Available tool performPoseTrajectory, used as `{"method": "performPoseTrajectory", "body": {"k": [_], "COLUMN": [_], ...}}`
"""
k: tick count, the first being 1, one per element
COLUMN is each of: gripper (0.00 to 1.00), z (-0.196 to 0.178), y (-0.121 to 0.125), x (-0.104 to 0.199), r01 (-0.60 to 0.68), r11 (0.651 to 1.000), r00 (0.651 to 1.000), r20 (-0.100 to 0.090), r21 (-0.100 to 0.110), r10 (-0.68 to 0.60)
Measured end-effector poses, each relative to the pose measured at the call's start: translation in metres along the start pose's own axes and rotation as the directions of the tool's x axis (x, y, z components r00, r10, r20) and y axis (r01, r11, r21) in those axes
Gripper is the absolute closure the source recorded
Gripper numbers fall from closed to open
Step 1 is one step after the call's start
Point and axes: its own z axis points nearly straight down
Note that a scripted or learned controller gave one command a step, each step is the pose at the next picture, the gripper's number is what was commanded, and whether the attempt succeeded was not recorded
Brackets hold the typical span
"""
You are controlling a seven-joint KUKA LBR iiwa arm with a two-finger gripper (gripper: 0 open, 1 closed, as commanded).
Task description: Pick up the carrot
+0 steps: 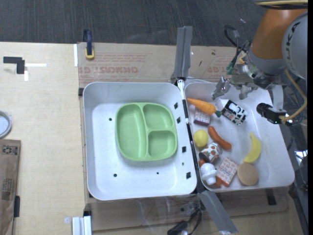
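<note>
The orange carrot (201, 105) lies in the right bin (279, 131), at its back left next to the divider, tip pointing left. My gripper (231, 90) hangs above the back of that bin, to the right of the carrot and slightly behind it. Its two fingers are spread, so it is open, with nothing between them. It is not touching the carrot.
A black-and-white toy car (234, 112) sits just right of the carrot and a small pink packet (201, 117) just in front. Further forward are a lemon (200, 138), sausage (219, 137), banana (253, 149) and several other toy foods. The left bin (98, 146) holds a green divided plate (145, 130).
</note>
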Motion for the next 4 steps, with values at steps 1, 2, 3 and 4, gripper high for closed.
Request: {"method": "performPoseTrajectory", "body": {"k": [1,2,3,4], "gripper": [0.00,0.00,0.00,0.00], "z": [0.076,0.075,0.084,0.085], "y": [0.023,-0.060,-0.080,-0.088], "x": [0.006,0.002,-0.005,-0.010], "r01": [0.070,-0.014,0.213,0.342], "r11": [0.997,1.000,0.976,0.939], "r00": [0.997,1.000,0.977,0.940], "r20": [0.008,0.003,0.023,0.027], "r21": [-0.030,-0.020,-0.046,-0.043], "r10": [-0.070,0.014,-0.212,-0.341]}}
